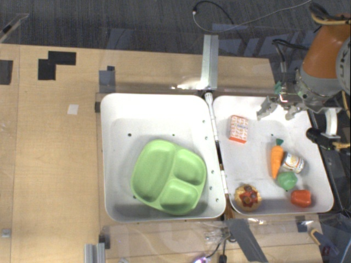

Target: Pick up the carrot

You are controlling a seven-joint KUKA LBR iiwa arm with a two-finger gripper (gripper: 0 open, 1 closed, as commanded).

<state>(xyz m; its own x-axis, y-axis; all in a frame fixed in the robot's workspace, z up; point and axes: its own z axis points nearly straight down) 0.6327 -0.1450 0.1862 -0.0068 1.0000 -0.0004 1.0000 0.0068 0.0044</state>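
- Lying in the right bin (pixel 307 201), the carrot (pixel 277 159) rests on the bin floor towards that bin's right half, clear of the tool.
- Carrot's long axis runs near and far in the camera view, green stem end at the far tip, orange point at the near tip.
- Tool (pixel 279 109) hangs over the far part of the same bin; the carrot lies nearer the camera from it, close to straight below in the picture, a short way off and not touching.
- Tool fingers are spread wide, one to each side, with nothing between them.
- Arm comes in from the right edge, orange band above the wrist, wrist bent down over the bin's far right corner.
- Crowding noted: a small jar (pixel 293 163) sits just beside the carrot's right flank and a green item (pixel 286 180) lies near its lower tip; whether they touch cannot be told.
- Judgement: the approach calls for a pull towards the camera, then a descent with the fingers astride the carrot's short width.
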